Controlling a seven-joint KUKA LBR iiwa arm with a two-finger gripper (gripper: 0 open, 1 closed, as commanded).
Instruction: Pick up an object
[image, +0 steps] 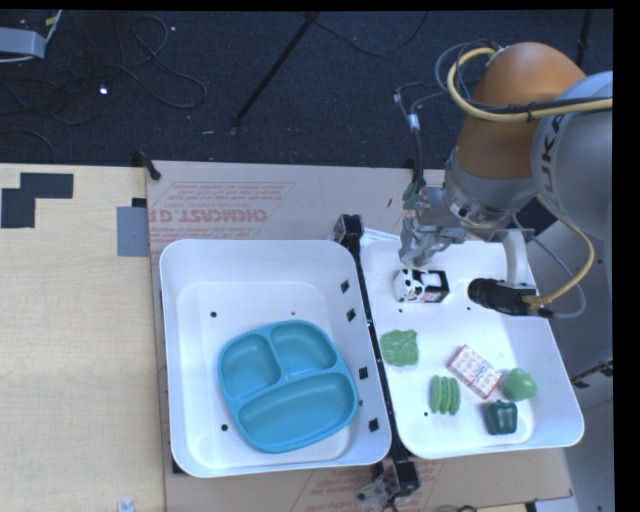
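Observation:
My gripper (421, 262) hangs over the far left part of the right bin (560, 420). Directly beneath its tip sits a small black-and-white object (421, 286), touching or nearly touching it. Further forward in the same bin lie a light green leafy piece (399, 347), a green ribbed pod (445, 394), a red-and-white box (473, 370), a round green item (519, 383) and a dark green pepper (500, 416).
The left bin (190, 300) holds a blue divided plate (288, 385). A black oblong part (500, 295) juts over the right bin's right side below the arm. A black divider (362, 330) runs between the bins.

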